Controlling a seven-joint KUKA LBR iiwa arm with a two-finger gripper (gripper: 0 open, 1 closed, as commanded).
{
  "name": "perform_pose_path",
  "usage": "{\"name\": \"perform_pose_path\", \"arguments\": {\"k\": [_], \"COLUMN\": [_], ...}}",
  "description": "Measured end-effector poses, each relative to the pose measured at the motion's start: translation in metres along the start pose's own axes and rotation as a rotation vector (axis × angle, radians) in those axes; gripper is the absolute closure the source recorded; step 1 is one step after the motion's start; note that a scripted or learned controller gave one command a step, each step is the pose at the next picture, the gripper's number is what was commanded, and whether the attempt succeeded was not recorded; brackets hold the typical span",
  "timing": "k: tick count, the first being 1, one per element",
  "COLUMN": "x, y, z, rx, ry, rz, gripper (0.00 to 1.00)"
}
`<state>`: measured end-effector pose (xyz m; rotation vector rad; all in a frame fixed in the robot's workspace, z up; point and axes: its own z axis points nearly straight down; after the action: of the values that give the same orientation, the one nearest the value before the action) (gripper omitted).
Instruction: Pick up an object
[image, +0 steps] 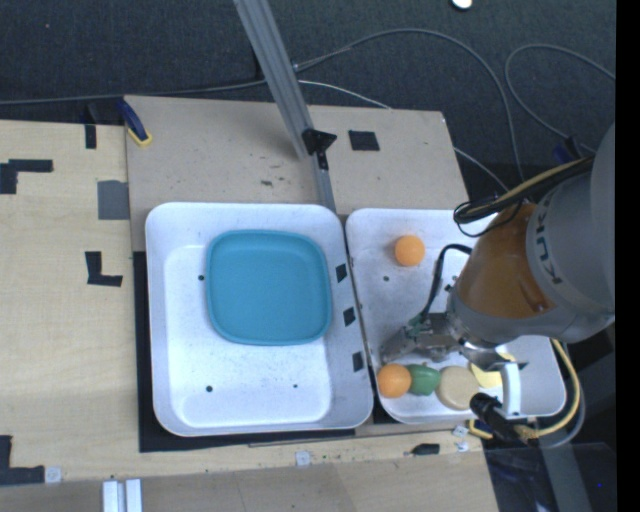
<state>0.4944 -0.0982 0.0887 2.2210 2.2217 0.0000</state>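
Two shallow white bins sit side by side on the tabletop (60, 330). The left bin (170, 300) holds one square teal plate (268, 286), lying flat near its centre.

The right bin (375, 250) holds the small items. Two orange balls are countable: one (408, 250) alone near the far wall, well apart from the rest, and one (394, 381) at the near left corner. Just beside that second ball lies one green piece (424, 379), and next to it one pale tan rounded piece (456, 387); the three form a row along the near wall, close enough that contact between neighbours cannot be judged. One pale yellow piece (487, 374) shows partly past the tan one, cut off by the arm's hardware, so its shape is unclear.

The single arm (560, 250), grey with an orange band (500, 275), reaches in from the right and covers much of the right bin's right half. The gripper (415, 338) hangs just above the row of items, nearest the green piece and the near orange ball. It reads as a dark, blurred metal cluster; whether the jaws are open or closed cannot be told, and no item is visibly between them.

One grey rail (285, 90) crosses the upper view at a slant, ending at a black clamp (318, 143) by the bins' far edge.
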Motion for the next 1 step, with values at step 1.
{"name": "perform_pose_path", "arguments": {"k": [1], "x": [-0.0007], "y": [0.0008], "z": [-0.0119], "rx": [-0.003], "ry": [-0.001], "rz": [0.001], "gripper": [1.0]}}
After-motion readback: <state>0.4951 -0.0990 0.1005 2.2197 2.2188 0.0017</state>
